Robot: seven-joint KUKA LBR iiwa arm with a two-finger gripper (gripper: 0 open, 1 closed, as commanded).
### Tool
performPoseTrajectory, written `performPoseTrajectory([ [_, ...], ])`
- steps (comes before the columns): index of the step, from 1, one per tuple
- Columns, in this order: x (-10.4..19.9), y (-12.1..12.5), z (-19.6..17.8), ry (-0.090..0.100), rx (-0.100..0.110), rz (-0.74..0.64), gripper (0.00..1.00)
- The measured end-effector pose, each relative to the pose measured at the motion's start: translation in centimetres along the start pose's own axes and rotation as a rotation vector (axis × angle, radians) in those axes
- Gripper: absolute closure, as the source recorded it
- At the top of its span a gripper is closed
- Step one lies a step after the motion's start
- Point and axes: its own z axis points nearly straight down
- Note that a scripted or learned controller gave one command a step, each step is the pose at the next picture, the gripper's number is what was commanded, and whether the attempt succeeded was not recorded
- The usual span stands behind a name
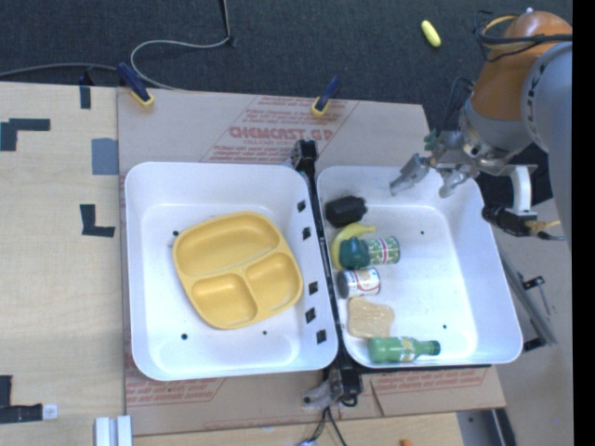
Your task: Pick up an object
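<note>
My gripper (429,178) hangs over the back edge of the right bin (465,277), its two grey fingers spread open with nothing between them. Along the right bin's left side lie a black object (344,210), a yellow banana (350,236), a green can (370,252), a small silver can (359,282), a slice of toast (370,318) and a green bottle (402,348) on its side. All of them sit left of and nearer than the gripper.
The left bin (158,342) holds a yellow divided plate (238,268). A black divider with clips (314,249) runs between the bins. Yellow-and-blue clamps (324,97) hold the cardboard at the back. The arm's orange band (521,63) stands at the upper right.
</note>
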Motion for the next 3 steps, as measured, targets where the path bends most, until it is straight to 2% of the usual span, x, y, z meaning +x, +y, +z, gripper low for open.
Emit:
performPoseTrajectory([
  [1, 5.9, 1.5, 9.1, -0.001, -0.001, 0.0, 0.0],
  [2, 6.9, 1.3, 10.1, -0.003, -0.001, 0.0, 0.0],
  [3, 6.0, 0.3, 10.1, -0.002, -0.003, 0.0, 0.0],
])
